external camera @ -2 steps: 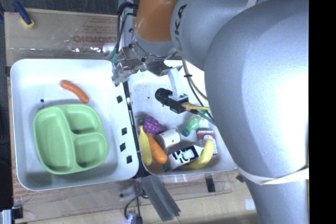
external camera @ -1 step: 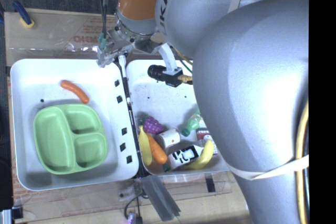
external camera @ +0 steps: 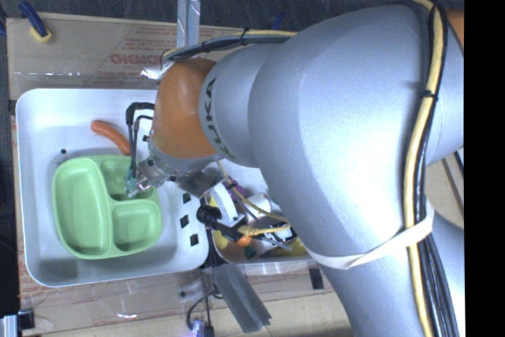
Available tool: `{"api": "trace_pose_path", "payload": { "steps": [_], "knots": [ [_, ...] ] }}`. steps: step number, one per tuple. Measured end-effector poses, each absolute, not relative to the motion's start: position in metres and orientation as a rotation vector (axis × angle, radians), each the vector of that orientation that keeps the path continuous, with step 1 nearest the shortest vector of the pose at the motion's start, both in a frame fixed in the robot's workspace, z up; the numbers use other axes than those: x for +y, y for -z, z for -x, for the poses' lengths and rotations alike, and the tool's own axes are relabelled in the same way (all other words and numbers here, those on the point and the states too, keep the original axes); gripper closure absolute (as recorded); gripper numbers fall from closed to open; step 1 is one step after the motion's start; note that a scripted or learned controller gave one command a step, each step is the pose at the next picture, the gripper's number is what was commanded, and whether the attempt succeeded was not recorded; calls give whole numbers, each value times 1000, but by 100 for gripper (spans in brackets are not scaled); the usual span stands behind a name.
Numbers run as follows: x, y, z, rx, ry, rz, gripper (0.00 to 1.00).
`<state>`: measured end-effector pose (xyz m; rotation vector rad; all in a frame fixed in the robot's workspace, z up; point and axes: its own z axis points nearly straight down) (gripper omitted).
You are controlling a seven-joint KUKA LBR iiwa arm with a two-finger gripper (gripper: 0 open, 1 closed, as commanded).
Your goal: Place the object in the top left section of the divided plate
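The arm's claw [external camera: 140,179] hangs over the upper right section of the green divided plate [external camera: 79,209], which lies in the left white bin [external camera: 39,114]; whether it grips anything I cannot tell. An orange carrot-like object [external camera: 110,136] lies in the bin just beyond the plate's top edge, outside it.

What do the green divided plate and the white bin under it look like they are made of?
The green plate: likely moulded plastic, matte to satin, given its uniform pale colour and soft rounded dividers. The white bin: probably plastic too, smooth and slightly glossy, with rounded corners and a faint sheen along its wall; coated metal cannot be ruled out.
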<state>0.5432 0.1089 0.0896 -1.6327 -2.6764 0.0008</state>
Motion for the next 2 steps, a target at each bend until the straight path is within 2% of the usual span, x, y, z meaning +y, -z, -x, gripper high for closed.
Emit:
{"api": "trace_pose_path", "payload": {
  "steps": [1,2],
  "knots": [
    [111,-91,-545,-2680,9,1634,0],
    [110,-96,-544,-2677,-4,1626,100]
  ]
}}
